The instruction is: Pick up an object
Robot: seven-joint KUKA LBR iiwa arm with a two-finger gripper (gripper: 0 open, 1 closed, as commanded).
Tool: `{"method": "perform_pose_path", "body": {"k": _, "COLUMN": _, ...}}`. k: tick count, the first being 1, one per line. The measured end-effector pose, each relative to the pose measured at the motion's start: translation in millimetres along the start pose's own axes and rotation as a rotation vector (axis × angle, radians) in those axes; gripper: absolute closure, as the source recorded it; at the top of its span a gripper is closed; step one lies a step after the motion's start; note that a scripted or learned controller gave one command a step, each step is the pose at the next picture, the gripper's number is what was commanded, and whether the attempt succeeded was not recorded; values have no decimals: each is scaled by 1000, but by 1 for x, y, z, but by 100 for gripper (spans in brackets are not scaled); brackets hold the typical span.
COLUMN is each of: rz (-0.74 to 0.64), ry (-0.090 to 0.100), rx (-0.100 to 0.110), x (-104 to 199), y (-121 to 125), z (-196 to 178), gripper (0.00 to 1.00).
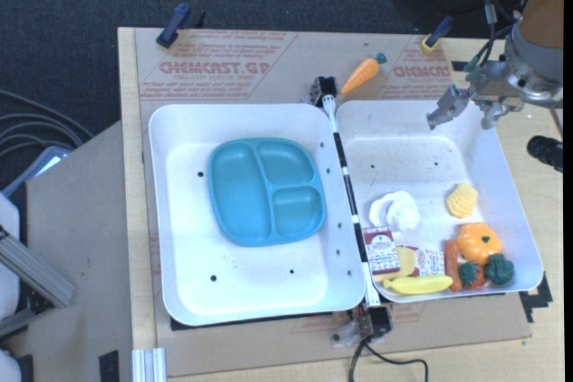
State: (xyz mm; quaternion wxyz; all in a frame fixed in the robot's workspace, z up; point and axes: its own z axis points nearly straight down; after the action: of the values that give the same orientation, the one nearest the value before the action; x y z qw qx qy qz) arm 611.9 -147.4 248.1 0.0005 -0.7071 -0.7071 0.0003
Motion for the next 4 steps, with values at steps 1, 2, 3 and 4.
{"method": "perform_pose_path", "body": {"k": 1, "rz": 0, "ry": 0, "rx": -1, "x": 2, "y": -1, "z": 163, "gripper": 0}}
{"method": "perform_pose_path", "body": {"k": 2, "rz": 2, "ry": -1, "rx": -1, "x": -77, "y": -67, "z": 93, "gripper": 0}}
{"method": "perform_pose_path", "body": {"k": 3, "rz": -5, "ry": 11, "rx": 1, "x": -70, "y": 12, "z": 163, "gripper": 0}}
{"method": "perform_pose_path", "body": {"k": 4, "rz": -3, "ry": 10, "rx": 4, "x": -72, "y": -61, "z": 164, "gripper": 0}}
